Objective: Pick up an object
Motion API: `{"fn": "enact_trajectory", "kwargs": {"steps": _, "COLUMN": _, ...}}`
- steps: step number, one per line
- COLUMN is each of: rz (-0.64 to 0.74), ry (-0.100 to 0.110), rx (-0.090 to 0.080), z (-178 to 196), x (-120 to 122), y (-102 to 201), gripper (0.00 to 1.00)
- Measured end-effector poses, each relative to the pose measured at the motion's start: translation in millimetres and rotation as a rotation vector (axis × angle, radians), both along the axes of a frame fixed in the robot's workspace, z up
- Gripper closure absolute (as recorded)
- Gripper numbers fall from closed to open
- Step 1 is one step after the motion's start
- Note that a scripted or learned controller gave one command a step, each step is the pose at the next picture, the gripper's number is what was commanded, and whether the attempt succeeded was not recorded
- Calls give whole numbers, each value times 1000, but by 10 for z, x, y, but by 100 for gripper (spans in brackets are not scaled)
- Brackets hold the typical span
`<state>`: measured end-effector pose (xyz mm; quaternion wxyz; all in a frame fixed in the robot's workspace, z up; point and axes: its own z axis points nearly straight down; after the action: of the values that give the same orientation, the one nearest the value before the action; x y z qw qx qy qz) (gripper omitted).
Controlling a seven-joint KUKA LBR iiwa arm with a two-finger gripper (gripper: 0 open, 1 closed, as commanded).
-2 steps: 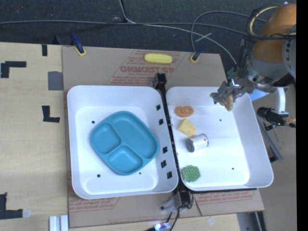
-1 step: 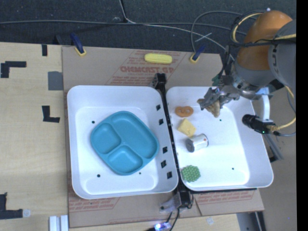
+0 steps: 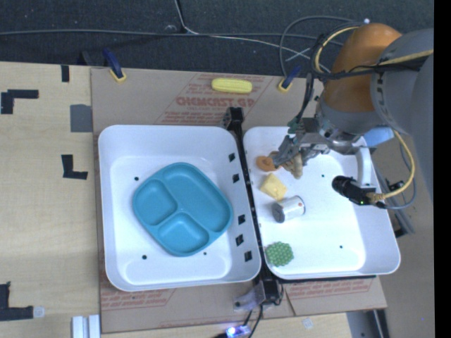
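While hanging low over the far left part of the right bin (image 3: 380, 255), reaching in from the right with the gripper (image 3: 292, 158) set down among the objects there. Looks like the approach-and-grasp step of the pick, not yet a lift. Cannot tell whether spread or closed, being blurred and seen from above. Just under the tip, a small tan object (image 3: 297, 166), touching or merely beside, impossible to say. Right next to that, toward the bin's dividing wall, a small orange piece (image 3: 265, 163). A little nearer the camera, a yellow block (image 3: 274, 186), then a grey-and-white can (image 3: 289, 208) on its side, and well apart near the front wall a green ball (image 3: 280, 253).

Next, judging from this: close squarely on the tan object, then raise straight up, keeping clear of the orange piece and the yellow block crowding close by. Risky if gripped off-centre on so small a thing; likely to slip out or be nudged aside.
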<state>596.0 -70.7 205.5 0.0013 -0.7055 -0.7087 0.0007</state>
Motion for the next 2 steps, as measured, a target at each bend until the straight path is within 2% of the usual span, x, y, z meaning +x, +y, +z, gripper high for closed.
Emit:
{"fn": "enact_trajectory", "kwargs": {"steps": 1, "rz": 0, "ry": 1, "rx": 0, "z": 2, "x": -255, "y": 464, "gripper": 100}}
{"fn": "enact_trajectory", "kwargs": {"steps": 2, "rz": 1, "ry": 1, "rx": 0, "z": -56, "x": -355, "y": 968, "gripper": 100}}
